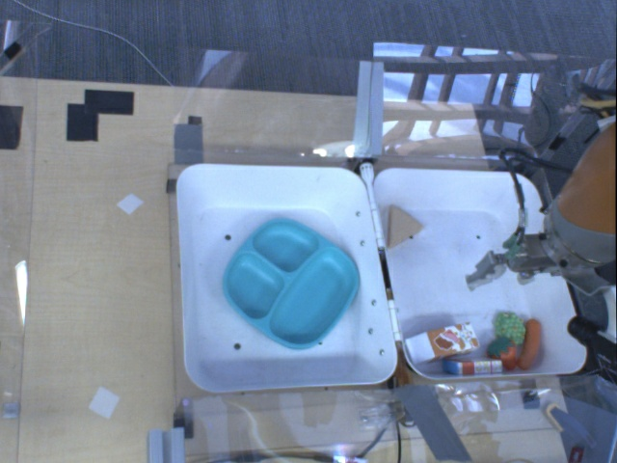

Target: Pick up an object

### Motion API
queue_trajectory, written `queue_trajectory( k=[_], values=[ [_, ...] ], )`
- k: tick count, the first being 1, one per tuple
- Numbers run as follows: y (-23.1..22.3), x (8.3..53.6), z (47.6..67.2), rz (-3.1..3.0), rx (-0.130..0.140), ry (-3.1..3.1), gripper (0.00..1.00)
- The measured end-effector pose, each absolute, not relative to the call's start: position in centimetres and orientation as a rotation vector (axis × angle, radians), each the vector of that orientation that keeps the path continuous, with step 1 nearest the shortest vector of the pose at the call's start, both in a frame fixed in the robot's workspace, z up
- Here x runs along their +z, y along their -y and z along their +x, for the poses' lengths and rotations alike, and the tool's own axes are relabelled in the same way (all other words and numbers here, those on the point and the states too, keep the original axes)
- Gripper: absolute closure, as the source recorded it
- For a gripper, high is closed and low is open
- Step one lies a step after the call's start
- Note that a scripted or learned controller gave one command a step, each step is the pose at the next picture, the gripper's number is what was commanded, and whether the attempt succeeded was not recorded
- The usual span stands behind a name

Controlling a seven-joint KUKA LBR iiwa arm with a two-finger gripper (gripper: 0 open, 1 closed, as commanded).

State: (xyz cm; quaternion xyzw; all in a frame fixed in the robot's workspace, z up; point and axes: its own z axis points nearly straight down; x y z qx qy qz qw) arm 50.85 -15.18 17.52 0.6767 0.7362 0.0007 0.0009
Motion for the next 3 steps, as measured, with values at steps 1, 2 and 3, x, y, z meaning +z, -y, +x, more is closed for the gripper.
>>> queue_trajectory(
  k=[1, 2, 3],
  values=[
    [19.6, 17.3, 48.8, 2.261, 0.004, -2.175, 0.0],
    [20.4, 13.0, 48.8, 2.066, 0.003, -2.363, 0.0],
    [18.7, 13.9, 49.8, 2.269, 0.002, -2.169, 0.0]
  ],
)
